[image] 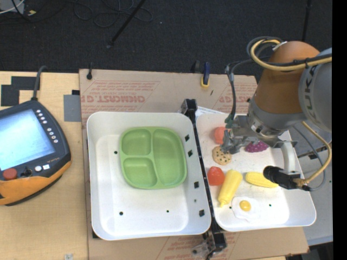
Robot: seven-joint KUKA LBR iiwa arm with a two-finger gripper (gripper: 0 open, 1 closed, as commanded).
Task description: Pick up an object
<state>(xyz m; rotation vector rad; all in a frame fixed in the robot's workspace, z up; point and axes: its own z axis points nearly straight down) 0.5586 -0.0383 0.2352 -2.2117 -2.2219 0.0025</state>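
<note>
Over the right bin (303, 213) the gripper (230, 141) hangs low, right above the cookie (221, 156), with a red piece (219, 134) just behind it and purple grapes (257, 145) beside it under the wrist. From where I stand I cannot tell how the jaws are set; the arm's bulk hides too much. Nothing looks held yet.

Toys crowd this bin: a tomato (216, 175), a yellow bottle (229, 187), a corn cob (260, 180) and a fried egg (244, 206) all lie close together. The left bin (103, 199) holds a green tray (152, 158).

My worry is the flat cookie. It lies low, so a grasp could slide over it and come up bare. Coming down slightly off could also nudge the red piece or pinch two things at once.
</note>
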